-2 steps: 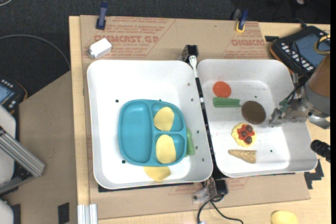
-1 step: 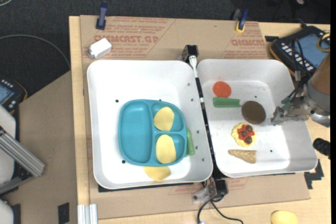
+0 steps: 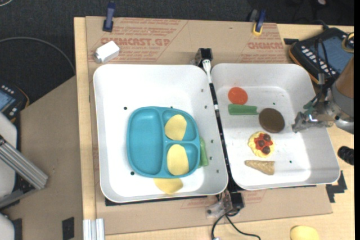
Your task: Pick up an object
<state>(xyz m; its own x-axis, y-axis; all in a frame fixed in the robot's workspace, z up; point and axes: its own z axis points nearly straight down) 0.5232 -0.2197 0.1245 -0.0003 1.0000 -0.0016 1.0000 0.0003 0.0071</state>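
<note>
The gripper (image 3: 306, 117) hung over the right edge of the right bin (image 3: 315, 168), its fingers narrowly parted with nothing between them, so the pick looked to be at the approach step, not yet a grasp. The candidates lay in that bin: a brown round piece (image 3: 271, 120) near the middle and nearest the gripper, a green bar (image 3: 242, 111) touching its left side, a red disc (image 3: 237, 95) just above the bar toward the far edge, a small tart with red topping (image 3: 261, 144) below, and a tan wedge (image 3: 260, 166) near the front edge. The left bin (image 3: 109, 137) held a teal divided plate (image 3: 145, 140) with yellow pieces. The next move probably called for shifting left over the brown piece, spreading wider, then descending clear of the bar
</note>
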